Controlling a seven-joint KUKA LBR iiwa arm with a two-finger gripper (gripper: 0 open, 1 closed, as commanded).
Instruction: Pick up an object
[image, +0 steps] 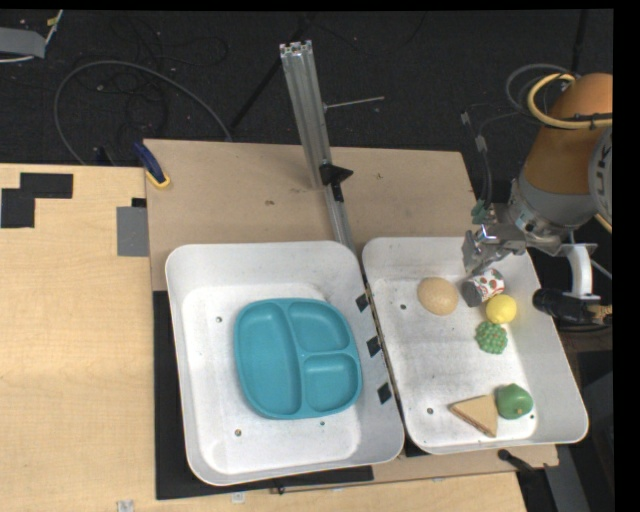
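Both bins look like smooth white plastic with a dull sheen; the right bin (440, 330) is scuffed and speckled grey across its floor, the left bin (200, 300) cleaner. The teal tray (296, 356) is moulded plastic, smooth, with a soft gloss. The desk (60, 340) shows pale matt wood grain on the left and plain brown board behind. The upright rail (308, 120) is bare brushed metal. The lemon (501, 309) and the green apple (514, 401) shine like plastic, the tan ball (437, 295) looks matt, the wedge (476, 413) like wood. The arm (565, 150) has a satin orange and grey shell.
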